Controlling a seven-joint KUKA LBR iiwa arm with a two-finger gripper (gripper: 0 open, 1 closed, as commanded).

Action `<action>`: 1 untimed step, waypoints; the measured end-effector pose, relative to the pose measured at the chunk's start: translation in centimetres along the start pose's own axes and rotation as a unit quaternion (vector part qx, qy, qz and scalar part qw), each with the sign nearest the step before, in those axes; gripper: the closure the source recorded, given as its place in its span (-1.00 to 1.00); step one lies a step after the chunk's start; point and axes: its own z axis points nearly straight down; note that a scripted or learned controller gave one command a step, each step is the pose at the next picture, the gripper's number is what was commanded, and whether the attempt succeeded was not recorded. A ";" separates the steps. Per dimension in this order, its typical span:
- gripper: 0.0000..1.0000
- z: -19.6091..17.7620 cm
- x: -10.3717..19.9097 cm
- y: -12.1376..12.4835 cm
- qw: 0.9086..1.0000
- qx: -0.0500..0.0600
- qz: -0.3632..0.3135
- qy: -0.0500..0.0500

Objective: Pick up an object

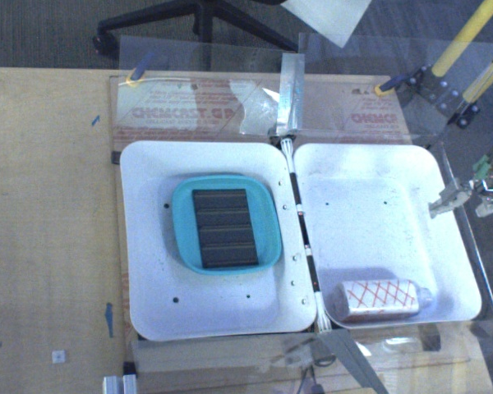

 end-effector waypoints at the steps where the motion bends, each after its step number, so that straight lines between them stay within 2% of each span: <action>1: -1.00 7.4 12.4 -2.5 1.000 0.001 0.028 0.000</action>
